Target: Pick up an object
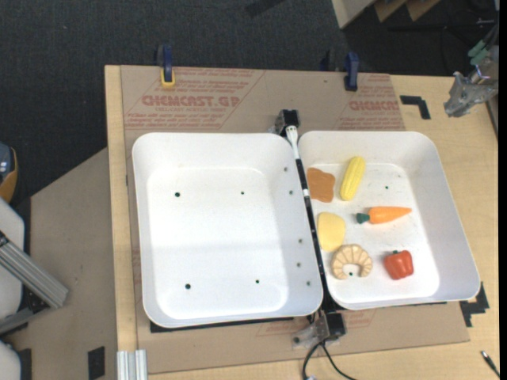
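On your bench, the right bin holds corn, a carrot and a pepper. The gripper hangs far right; you cannot tell its grip.

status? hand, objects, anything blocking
Hand off bins' upper right, holding nothing seen. Corn, carrot, pepper in right bin, untouched. Nothing blocking.

One fixed camera, high above the bench, looking down at a slant — both bins in frame, far enough to show surrounding floor
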